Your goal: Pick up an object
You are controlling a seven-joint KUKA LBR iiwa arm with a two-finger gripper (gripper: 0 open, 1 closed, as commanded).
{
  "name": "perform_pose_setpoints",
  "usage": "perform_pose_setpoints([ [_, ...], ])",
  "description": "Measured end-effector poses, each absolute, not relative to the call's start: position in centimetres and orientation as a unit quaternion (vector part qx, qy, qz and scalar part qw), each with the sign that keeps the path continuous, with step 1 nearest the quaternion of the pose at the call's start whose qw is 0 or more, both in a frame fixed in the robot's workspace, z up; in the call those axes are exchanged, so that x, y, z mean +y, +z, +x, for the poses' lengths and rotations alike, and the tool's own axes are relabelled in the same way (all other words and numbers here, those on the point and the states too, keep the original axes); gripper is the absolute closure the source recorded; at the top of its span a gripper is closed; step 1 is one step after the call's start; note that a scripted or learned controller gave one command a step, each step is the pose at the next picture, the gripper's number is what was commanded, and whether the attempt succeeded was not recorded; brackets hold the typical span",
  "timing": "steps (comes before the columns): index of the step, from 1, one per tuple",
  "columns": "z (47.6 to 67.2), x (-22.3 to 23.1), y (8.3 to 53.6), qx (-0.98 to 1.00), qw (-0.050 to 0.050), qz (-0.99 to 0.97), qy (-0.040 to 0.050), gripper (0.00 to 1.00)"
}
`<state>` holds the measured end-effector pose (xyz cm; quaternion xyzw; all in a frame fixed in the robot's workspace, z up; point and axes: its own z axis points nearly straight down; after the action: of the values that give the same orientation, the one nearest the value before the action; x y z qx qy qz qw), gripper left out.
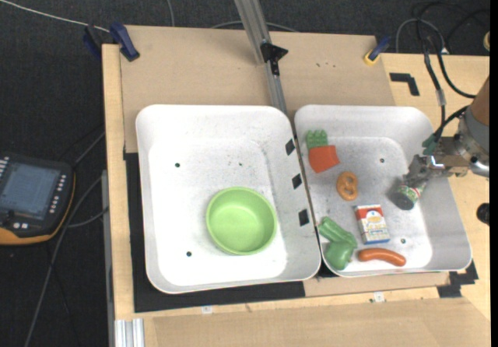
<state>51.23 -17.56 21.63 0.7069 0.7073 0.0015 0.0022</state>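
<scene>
The right bin [436, 248] holds several small items. A green brick [316, 138] and a red block [324, 158] lie at its left. A brown pretzel [348, 185] sits near the middle. Toward the front are a red and white box [373, 223], a green pepper-like toy [337, 243] and an orange sausage [382, 257]. My gripper [416, 178] hangs low over the bin's right side. A small dark green can [406, 196] lies right at its tip. Whether the can touches the gripper is unclear.
A light green bowl [241, 219] sits in the left bin [156, 182], toward the front. A metal pole [250, 11] slants up from between the bins at the back. Cables [436, 73] trail over the bench at the right.
</scene>
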Motion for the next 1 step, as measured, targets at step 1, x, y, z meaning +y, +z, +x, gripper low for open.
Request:
perform_pose_setpoints([
  [1, 52.03, -11.97, 22.92, 0.709, 0.000, 0.705, 0.0012, 1.00],
])
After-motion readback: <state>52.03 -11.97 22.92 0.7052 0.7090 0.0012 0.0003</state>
